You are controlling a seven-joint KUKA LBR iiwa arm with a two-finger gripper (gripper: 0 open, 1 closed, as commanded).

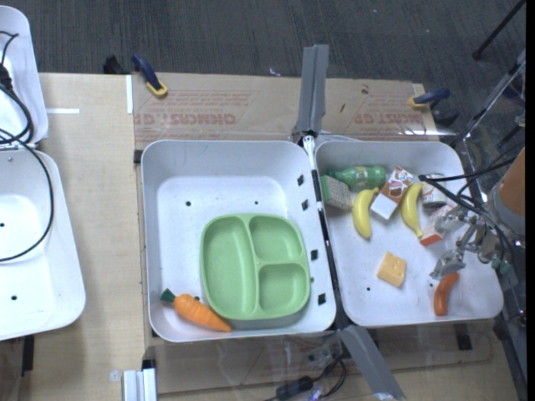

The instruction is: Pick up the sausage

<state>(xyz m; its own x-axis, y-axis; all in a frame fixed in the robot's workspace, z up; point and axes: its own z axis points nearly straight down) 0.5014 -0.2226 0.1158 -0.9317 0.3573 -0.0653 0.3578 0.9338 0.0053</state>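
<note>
Camera view. The sausage [442, 295] is a short reddish-orange link with rounded ends, lying nearly upright in the frame at the near right corner of the right bin [418, 314], on the bin floor. The gripper [450, 265] is just above its upper end, reaching in from the right; whether its fingers are spread or pressed together cannot be told, and contact with the sausage cannot be confirmed.

Also in the right bin: a cheese wedge [391, 269] left of the sausage, two bananas [362, 212] [411, 208] toward the far side, a green bottle [358, 176] lying along the far wall, and a small white carton [398, 182] between the bananas.

The left bin [159, 224] holds a green divided plate [254, 266] with three compartments, and a carrot [196, 311] resting against the plate's near left edge.

Both bins sit on a wooden bench [92, 140] with a cardboard sheet [217, 107] behind them. Two clamps, blue with yellow tips [149, 75] [430, 98], hold the bench's far edge. Dark carpet [234, 15] lies beyond.
</note>
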